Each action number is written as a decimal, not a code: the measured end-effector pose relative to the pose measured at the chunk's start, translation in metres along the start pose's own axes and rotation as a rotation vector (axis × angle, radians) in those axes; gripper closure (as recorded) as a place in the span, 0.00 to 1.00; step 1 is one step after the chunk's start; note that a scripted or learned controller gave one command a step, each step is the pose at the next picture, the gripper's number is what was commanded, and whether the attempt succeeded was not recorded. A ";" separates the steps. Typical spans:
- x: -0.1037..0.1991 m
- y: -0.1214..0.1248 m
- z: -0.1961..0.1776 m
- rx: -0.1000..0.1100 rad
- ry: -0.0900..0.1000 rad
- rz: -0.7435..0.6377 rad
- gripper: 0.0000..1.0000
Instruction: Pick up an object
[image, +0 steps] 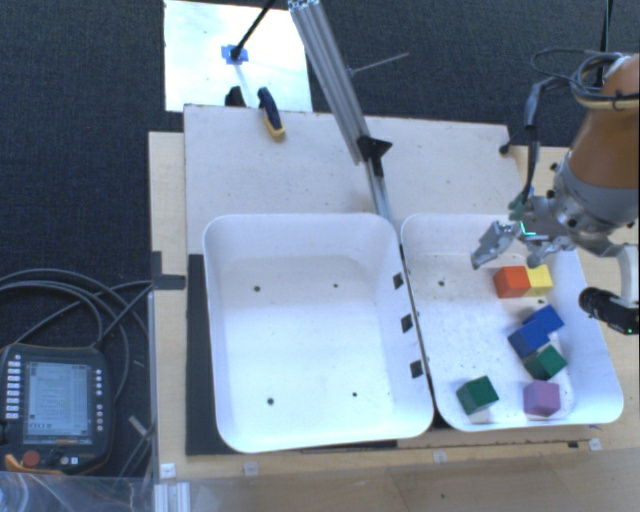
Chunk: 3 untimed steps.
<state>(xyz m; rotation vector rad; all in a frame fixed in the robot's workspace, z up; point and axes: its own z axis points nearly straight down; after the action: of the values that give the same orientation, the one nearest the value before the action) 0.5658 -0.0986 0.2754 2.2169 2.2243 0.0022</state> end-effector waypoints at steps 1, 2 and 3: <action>0.008 0.000 0.046 0.004 0.000 0.002 0.00; 0.000 0.006 0.100 0.005 0.000 0.002 0.00; -0.004 0.011 0.144 0.005 0.000 0.001 0.00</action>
<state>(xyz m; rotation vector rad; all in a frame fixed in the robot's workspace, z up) 0.5772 -0.1022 0.1316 2.2205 2.2250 -0.0030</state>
